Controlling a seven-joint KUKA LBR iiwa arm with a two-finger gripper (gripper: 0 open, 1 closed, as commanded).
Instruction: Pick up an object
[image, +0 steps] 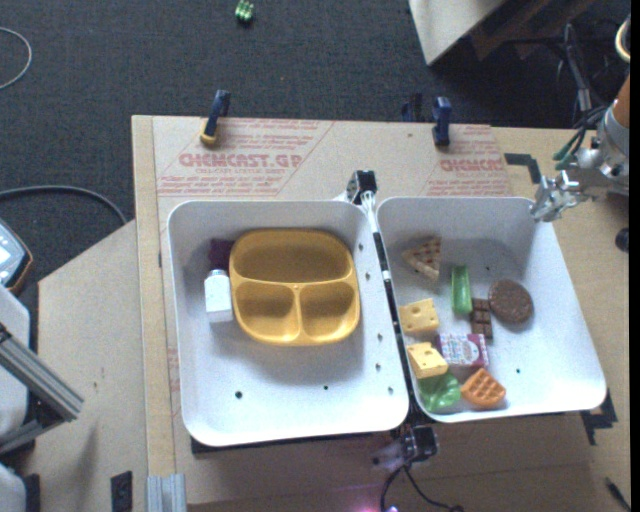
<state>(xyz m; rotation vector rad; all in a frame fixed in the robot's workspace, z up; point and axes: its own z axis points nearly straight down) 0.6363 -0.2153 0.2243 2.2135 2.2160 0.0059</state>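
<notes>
The yellow divided tray (295, 286) serves as the anchor here; it lies in the left bin (190, 400) on the tabletop (90, 300). Touching the tray's left edge stands a small white bottle (218, 296), with a dark purple item (220, 250) just behind it.

Right of the tray, across the rims, the right bin (570, 360) holds toy food:
- a pizza slice (424, 256), nearest the far end
- two cheese blocks (419, 316), one nearer the camera (427, 359)
- a green stick (461, 289)
- a chocolate bar (482, 318)
- a round brown patty (510, 301)
- a pink packet (463, 349)
- a green leaf (438, 393) and a waffle (483, 388) at the near end

Farthest right of the tray, the hand (550, 200) hangs over the right bin's far corner, holding nothing visible; whether it is spread or pressed together cannot be told.
</notes>
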